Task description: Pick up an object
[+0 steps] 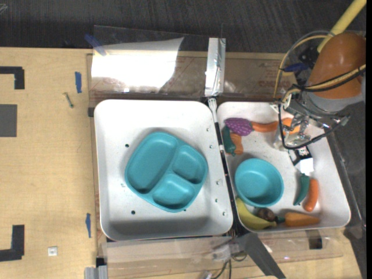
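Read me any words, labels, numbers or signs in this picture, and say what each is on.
None can be read.
Brown board behind the right bin: faint marks, too blurred to read.
Small white square on the bench: too small to read.
Blue tray and blue bowl: no lettering visible.

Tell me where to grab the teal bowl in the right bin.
The bowl stands upright and open, so probably come straight down from above and pinch across its rim wall. Take the far right side of the rim; the banana crowds the near edge.
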Robot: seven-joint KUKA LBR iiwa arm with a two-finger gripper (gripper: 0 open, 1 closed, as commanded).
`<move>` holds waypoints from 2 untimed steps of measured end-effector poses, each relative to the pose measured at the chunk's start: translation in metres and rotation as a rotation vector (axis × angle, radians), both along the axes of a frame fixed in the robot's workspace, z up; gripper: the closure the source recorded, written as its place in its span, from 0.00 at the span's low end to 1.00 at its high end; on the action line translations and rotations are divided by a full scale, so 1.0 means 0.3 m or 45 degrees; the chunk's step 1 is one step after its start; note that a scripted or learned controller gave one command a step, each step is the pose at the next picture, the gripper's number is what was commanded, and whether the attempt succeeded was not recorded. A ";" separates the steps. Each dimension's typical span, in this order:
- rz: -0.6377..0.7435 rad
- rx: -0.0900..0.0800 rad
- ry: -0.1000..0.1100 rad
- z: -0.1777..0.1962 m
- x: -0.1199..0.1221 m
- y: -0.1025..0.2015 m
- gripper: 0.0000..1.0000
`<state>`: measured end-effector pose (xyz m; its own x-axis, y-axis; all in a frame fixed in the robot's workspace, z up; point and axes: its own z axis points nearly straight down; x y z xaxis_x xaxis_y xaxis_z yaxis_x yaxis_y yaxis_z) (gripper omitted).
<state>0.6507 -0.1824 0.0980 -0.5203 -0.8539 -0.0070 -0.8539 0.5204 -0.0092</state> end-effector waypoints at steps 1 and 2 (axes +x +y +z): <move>0.210 -0.005 0.008 -0.031 -0.444 -0.048 1.00; 0.928 0.001 0.001 -0.032 -0.412 -0.112 1.00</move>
